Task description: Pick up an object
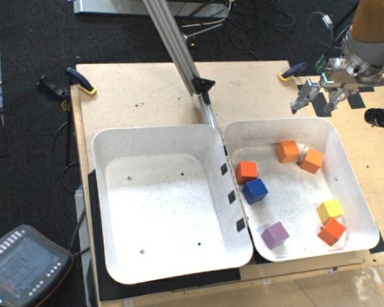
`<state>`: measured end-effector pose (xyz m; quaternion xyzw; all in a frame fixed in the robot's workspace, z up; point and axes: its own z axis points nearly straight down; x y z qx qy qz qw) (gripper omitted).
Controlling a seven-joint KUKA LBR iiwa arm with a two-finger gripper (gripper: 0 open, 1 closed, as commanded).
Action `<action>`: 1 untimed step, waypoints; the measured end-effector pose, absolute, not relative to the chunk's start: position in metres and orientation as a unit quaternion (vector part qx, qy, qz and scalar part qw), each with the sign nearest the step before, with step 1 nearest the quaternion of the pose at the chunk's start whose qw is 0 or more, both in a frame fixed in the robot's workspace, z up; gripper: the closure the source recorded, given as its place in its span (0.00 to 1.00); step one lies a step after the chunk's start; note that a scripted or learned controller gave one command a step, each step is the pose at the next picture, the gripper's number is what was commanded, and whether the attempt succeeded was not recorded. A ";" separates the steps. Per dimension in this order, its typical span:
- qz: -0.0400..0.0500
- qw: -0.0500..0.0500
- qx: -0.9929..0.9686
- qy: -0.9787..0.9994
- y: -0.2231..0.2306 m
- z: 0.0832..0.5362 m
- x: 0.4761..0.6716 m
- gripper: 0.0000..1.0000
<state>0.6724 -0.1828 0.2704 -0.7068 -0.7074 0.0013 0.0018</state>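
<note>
From above, the arm's tool (314, 96) hangs over the worktop (253, 86) just beyond the far right corner of the right bin (351, 184), clear of every block, and whether it is apart or together I cannot tell. That bin holds seven blocks: an orange cube (287, 151) and a lighter orange cube (312, 161) near the far wall, a red-orange cube (247, 171) touching a blue cube (254, 191) by the divider, a purple cube (275, 235) near the front, and a yellow cube (330, 209) just above a red cube (332, 231) at the front right. The left bin (113, 148) sits beside it.

pendant (23, 269) lower left | clamps (81, 80) (291, 72) bench corners | metal pole (174, 39) top
</note>
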 end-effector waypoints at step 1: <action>0.000 0.000 -0.706 -0.708 -0.182 0.273 0.673 0.00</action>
